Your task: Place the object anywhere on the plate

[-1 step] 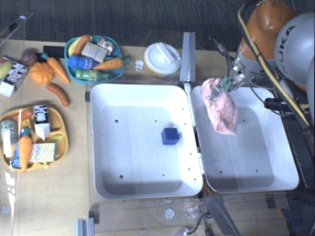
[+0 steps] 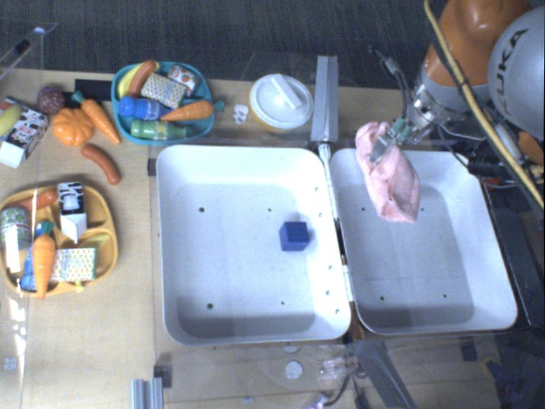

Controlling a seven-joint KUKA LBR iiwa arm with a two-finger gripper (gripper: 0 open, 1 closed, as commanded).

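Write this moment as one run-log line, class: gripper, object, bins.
gripper: shut on pink cloth | pink cloth: hanging over right bin | blue block: lying in left bin | placement: not yet done

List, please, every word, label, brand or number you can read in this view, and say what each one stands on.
"KUKA": on the grey arm housing, partly cut off by the edge.
Printed faces on the small toy boxes in the blue basket and the yellow tray: too small and blurred to read.

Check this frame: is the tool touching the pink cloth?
Touching. The camera view shows the tool pinching the pink cloth's upper end, with the rest hanging limp over the right bin.
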